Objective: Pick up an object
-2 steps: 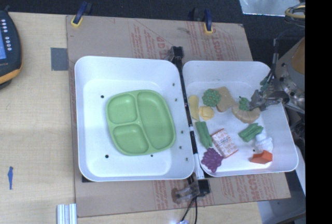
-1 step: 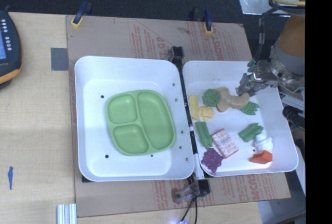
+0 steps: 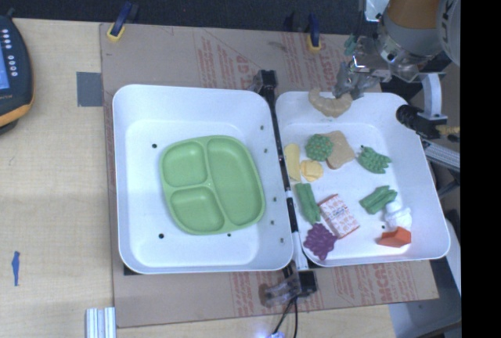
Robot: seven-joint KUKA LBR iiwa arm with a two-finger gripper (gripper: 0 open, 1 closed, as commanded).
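We counted two white bins, the left bin [image 3: 125,172] and the right bin [image 3: 427,195]. One green divided plate [image 3: 211,184] lay in the left. About eleven small food items sat in the right, among them one purple grape bunch [image 3: 318,239].

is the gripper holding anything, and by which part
Cannot be told. The gripper sits right above the tan piece at the right bin's far edge.

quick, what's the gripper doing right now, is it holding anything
Gripper: at the right bin's far edge, touching a tan food piece; open or shut cannot be told.
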